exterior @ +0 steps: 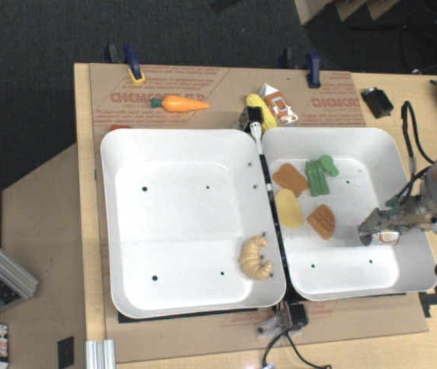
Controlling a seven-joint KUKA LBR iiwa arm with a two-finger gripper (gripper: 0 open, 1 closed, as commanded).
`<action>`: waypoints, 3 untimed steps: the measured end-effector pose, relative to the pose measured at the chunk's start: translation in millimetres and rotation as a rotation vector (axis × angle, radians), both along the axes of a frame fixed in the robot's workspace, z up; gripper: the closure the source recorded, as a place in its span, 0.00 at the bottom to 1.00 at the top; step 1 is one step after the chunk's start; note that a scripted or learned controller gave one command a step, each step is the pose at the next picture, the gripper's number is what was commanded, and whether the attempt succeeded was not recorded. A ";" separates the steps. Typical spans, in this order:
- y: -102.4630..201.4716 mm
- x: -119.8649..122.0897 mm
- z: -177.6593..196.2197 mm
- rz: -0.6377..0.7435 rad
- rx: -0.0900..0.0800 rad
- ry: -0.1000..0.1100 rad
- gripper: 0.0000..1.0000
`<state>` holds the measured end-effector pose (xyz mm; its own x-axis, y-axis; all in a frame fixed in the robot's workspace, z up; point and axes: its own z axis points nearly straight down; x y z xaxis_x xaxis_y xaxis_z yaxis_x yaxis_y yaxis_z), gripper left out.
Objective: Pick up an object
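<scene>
While arm reaches in from right, tool [378,231] sits low in right bin [372,279], right of toast [322,221]; grip state: cannot tell, nothing seen held. Candidates nearby: toast, yellow piece [288,209], green piece [321,172]. Croissant [256,257] in left bin [165,283]. Step, by my judgement: approach. Next: align over one piece, descend, close.
</scene>
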<state>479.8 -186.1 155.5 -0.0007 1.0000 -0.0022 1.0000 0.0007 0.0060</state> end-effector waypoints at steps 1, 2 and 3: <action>92.3 31.5 23.9 0.010 0.005 0.000 1.00; 135.8 16.5 29.3 0.004 0.006 0.009 1.00; 181.8 -0.5 68.0 0.005 0.003 0.002 1.00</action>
